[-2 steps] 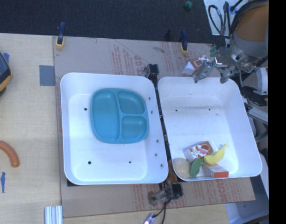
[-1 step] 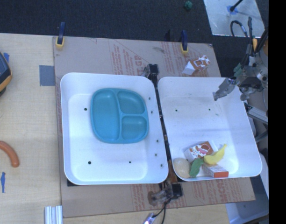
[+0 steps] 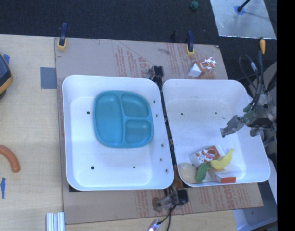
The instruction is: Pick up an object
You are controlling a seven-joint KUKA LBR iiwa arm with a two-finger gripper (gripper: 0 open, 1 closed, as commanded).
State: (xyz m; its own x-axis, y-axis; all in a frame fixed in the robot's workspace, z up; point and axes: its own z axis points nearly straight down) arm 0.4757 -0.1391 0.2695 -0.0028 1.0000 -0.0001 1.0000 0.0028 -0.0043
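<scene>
Gripper over the right bin, finger spread unreadable.
Below it lie a banana, a carton and other small items.

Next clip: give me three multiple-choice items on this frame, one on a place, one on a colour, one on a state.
1. Where is the banana?
A. right bin
B. left bin
C. bench

2. What colour is the plate?
A. red
B. blue
C. yellow

3. How does the gripper stand relative to the banana?
A. clamped on it
B. apart, over bare bin floor
C. pressing it flat

Key: 1 A, it lies in that bin's near corner pile. 2 B, its whole surface is blue. 3 B, white floor shows between them.
</scene>
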